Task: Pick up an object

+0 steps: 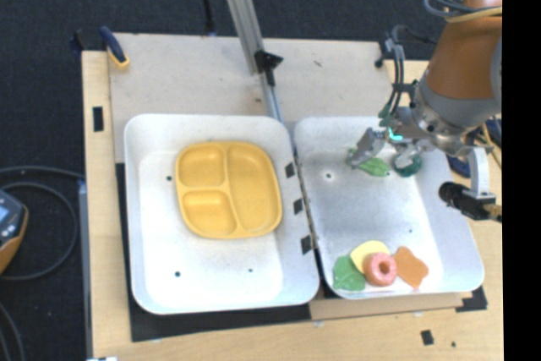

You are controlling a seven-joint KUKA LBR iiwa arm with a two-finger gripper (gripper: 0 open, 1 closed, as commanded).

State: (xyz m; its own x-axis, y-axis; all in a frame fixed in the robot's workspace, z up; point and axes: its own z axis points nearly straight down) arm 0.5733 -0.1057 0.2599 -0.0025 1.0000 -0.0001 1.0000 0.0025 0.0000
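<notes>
My gripper (386,156) hangs over the far part of the right bin (439,224), with its fingers spread apart. A small green leafy piece (373,167) lies just under the left finger (364,150); it sits beside that finger, not between the two. In the bin's near corner a green piece (347,274), a yellow piece (368,253), a pink ring donut (381,269) and an orange piece (412,266) are clustered together, well away from the gripper.
The left bin (148,266) holds a yellow divided plate (228,188). A metal pole (241,8) rises from the bench behind the bins. Bare floor of the right bin lies between the gripper and the cluster.
</notes>
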